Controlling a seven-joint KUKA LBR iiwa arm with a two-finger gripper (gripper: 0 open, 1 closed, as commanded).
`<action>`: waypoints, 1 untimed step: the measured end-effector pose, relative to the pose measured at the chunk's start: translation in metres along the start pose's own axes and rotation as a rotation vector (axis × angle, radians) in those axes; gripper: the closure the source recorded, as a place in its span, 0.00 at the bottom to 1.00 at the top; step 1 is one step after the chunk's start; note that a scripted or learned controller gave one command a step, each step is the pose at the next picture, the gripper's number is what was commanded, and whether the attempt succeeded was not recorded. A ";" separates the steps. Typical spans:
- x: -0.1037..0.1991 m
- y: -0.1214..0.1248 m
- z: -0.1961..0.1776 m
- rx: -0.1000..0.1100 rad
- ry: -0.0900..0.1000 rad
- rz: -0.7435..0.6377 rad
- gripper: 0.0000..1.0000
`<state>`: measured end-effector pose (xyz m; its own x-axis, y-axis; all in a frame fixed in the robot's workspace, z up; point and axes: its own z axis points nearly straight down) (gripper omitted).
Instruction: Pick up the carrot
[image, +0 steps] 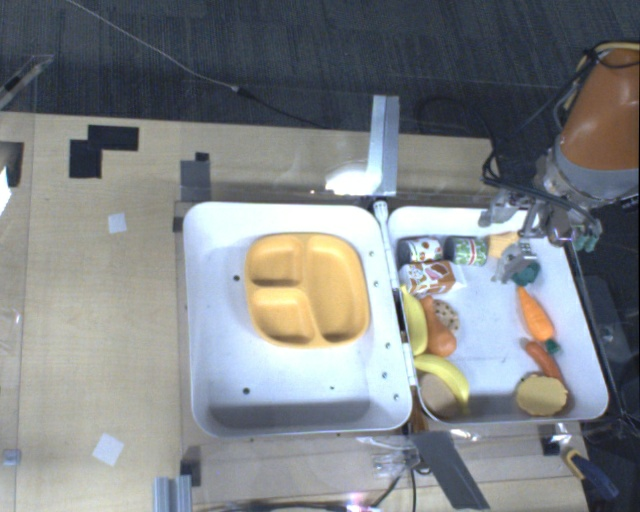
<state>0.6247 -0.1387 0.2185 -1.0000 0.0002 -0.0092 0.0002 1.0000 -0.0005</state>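
The carrot (535, 313), orange with a green stub at its lower end, lies near the right wall of the right bin (490, 330). A smaller orange carrot-like piece (545, 358) lies just below it. My gripper (519, 262) hangs over the upper right part of that bin, just above the carrot's upper tip and apart from it. Nothing is visibly held.
The right bin also holds two small cans (445, 250), a snack packet (430, 279), two bananas (443, 375), a brown round item (441, 333) and a yellow lump (542, 394). A yellow divided plate (305, 288) sits in the left bin (215, 330).
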 end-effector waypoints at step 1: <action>0.030 -0.068 0.083 0.001 0.004 0.083 0.00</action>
<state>0.5951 -0.2065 0.1349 -0.9965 0.0831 -0.0047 0.0832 0.9965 -0.0005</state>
